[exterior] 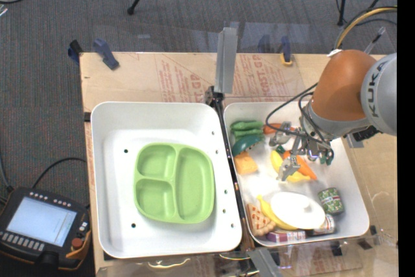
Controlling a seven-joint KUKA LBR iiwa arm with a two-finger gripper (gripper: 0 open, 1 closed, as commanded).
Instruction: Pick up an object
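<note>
I see the fingers of the arm low in the right white plastic bin, pointing down onto a small heap of toy food. I cannot tell how far they are open, because the metal parts and cables of the wrist cover them, and I cannot tell if something is between them. Directly at the fingers lie a yellow plastic piece and an orange carrot-shaped toy, the two touching each other; which one the fingers meet, I cannot say.

A little to the left of this heap lies an orange wedge-shaped block, and above it two green pepper-like toys, close to the left wall of the bin. Nearer to the front edge I see a round white plate-like lid, with a yellow banana-shaped toy partly under it and a waffle-patterned brown piece just beside it. A small dark green can stands to the right of the white lid.

The grey arm with the orange band comes in from the right, above this bin.

In the left white bin lies a light green plastic tray with three compartments. Both bins stand on the brown bench.
</note>
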